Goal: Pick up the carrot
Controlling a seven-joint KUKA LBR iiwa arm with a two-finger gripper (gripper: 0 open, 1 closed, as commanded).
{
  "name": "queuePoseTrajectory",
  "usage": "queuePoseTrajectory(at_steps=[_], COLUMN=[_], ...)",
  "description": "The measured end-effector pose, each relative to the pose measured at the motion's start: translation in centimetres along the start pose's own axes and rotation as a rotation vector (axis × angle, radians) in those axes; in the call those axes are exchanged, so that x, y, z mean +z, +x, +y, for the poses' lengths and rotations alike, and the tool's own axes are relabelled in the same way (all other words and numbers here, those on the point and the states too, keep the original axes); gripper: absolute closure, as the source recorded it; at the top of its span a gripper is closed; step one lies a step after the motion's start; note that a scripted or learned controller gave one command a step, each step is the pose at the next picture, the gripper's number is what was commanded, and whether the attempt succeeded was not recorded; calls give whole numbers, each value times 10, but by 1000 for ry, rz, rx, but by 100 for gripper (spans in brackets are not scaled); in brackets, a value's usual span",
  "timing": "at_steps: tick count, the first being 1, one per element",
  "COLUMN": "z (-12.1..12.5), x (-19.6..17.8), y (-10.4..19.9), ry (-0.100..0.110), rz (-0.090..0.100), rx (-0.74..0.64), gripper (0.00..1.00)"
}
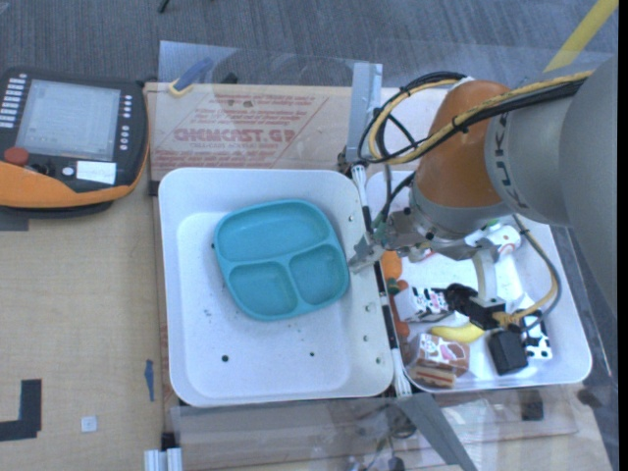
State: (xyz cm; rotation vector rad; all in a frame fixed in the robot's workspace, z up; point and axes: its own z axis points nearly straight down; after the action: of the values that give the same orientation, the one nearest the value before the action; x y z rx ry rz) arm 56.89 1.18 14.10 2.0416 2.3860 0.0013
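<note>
The bench (78,292) carries two shallow white bins side by side, so that things can pass from one to the other. The grey arm (549,155), with its orange band (469,135), reaches in from the right and bends down over the right bin (574,346), near the wall it shares with the left bin (186,263). The left bin holds a teal divided plate (283,258), lying flat near its middle. The right bin holds small toys crowded toward its near end: a banana (457,332), a black block (508,351) and a brown round piece (440,363). The end effector (392,248) sits low at the dividing wall, placed right over the carrot (392,265), which lies at the right bin's left edge, its orange body just below the wrist. Whether the carrot is gripped cannot be told.
</note>
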Motion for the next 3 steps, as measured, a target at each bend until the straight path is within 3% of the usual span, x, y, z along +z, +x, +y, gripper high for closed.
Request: queuePoseTrajectory(at_steps=[1, 2, 3], z=[-23, -27, -55], x=[-43, -44, -46], y=[-3, -70, -68], ry=[1, 0, 4], rz=[0, -1, 1], rx=[119, 141, 159], gripper=[0, 0, 0])
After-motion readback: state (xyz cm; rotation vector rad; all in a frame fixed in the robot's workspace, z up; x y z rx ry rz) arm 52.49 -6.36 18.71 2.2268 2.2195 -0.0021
